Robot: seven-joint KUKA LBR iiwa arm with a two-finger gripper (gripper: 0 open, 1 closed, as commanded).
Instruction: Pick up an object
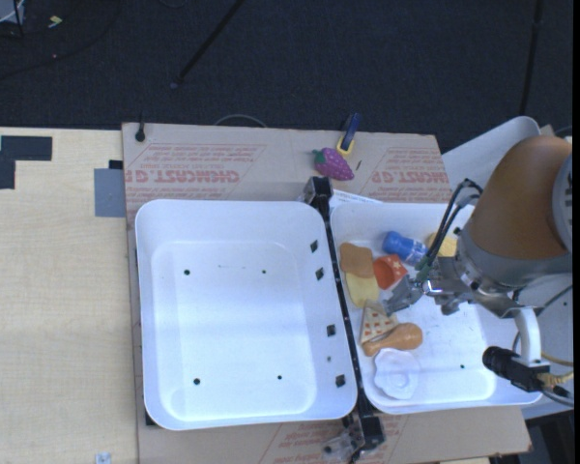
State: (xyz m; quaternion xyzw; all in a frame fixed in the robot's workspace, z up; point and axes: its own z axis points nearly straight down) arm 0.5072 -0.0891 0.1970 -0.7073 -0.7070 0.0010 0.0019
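We've got the jaws low in the right white bin, can't tell their state; crowded toys w/ red plastic piece nearby risk a pinch miss.

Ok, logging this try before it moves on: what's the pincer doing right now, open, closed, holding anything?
Pincer: low in the right bin, among the toys beside the red piece; open or closed cannot be told, and no object is seen held.
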